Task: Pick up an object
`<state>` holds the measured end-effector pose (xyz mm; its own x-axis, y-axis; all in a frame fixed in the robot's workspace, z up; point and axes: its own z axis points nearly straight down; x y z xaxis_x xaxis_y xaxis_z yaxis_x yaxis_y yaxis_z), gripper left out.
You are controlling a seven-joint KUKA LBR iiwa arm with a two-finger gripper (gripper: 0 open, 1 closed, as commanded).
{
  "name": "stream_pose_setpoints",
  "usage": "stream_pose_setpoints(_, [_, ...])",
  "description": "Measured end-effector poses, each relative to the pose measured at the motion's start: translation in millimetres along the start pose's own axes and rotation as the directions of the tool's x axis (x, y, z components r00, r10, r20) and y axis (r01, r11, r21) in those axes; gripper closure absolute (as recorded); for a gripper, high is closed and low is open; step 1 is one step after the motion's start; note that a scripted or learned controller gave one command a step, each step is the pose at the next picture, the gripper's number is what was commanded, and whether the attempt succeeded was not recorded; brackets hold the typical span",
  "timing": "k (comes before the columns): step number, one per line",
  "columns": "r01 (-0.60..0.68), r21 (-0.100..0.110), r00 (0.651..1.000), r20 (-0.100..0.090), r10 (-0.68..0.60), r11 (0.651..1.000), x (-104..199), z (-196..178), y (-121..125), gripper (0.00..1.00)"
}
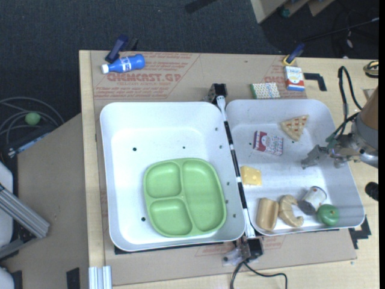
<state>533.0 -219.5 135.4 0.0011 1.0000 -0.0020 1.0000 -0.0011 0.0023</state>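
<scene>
Nearest, the left bin holds a green divided tray; the right bin holds bread rolls, a green apple, cheese — farther back, a waffle slice. The pincer hovers over the right bin, apparently open, holding nothing.

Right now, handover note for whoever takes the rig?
Pincer: over the right bin, near its right side, nothing seen between its fingers; open or shut unclear.
Right bin: pizza slice, red-and-white packet, cheese wedge, two bread pieces, green apple.
Left bin: green divided tray.
Done: nothing lifted.
Left: grasp and raise one item.
</scene>
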Motion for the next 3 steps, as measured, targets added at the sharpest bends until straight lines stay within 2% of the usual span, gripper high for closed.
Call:
stream_pose_setpoints(1, [0.001,0.004,1.000,-0.003,-0.001,1.000,39.6,51.3,-54.8,0.00])
stream_pose_setpoints(2, [0.005,-0.001,1.000,-0.004,-0.005,1.000,152.7,-50.5,3.3,0.00])
stream_pose_setpoints(3, [0.001,0.002,1.000,0.000,-0.001,1.000,106.7,10.1,59.1,0.00])
